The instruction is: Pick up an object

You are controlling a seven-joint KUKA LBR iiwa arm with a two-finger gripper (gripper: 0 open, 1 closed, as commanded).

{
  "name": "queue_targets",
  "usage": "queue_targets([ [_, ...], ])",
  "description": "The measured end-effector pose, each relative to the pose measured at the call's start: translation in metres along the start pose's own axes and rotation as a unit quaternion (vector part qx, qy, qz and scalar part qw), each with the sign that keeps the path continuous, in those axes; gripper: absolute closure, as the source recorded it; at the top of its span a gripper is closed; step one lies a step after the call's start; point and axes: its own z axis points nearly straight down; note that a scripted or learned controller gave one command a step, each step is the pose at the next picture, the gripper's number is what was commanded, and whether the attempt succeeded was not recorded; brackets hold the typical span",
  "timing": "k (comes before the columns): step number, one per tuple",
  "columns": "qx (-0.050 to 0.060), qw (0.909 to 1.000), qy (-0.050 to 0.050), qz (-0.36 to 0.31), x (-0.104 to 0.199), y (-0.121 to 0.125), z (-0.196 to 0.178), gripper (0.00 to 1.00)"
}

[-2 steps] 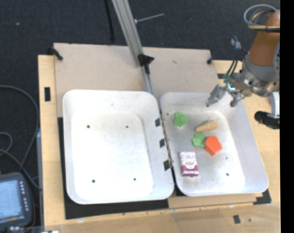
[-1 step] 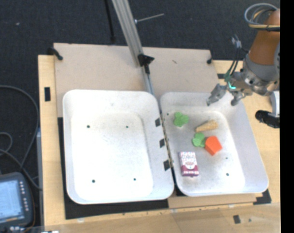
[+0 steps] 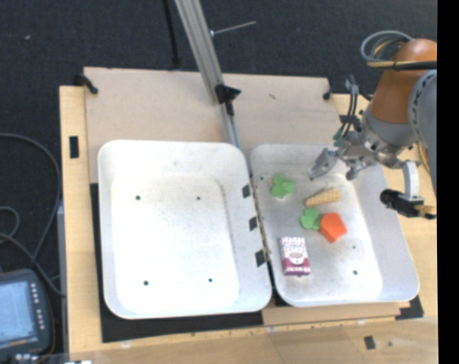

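The right bin (image 3: 385, 271) holds several small objects: a green piece (image 3: 282, 187) near its upper left, a tan cone-like piece (image 3: 322, 197) to the right of it, a second green piece (image 3: 311, 219), an orange block (image 3: 333, 227) touching that, and a maroon-and-white carton (image 3: 295, 255) lower down. My gripper (image 3: 336, 169) hangs over the bin's upper part, just above the tan piece, with its two fingers spread open and nothing between them.
The left bin (image 3: 176, 226) sits beside the right one. A slanted aluminium post (image 3: 202, 44) rises from behind the bins' shared edge. A tablet (image 3: 13, 309) and cables lie at the lower left, off the bench.
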Motion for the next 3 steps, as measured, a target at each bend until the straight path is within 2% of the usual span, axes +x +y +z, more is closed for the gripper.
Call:
queue_targets([
  [1,0.000,1.0000,0.000,0.000,-0.001,0.000,0.052,0.00],
  [2,-0.005,1.0000,-0.002,-0.002,-0.002,0.002,0.037,1.00],
  [3,-0.005,1.0000,-0.001,-0.002,-0.007,0.009,-0.011,1.00],
])
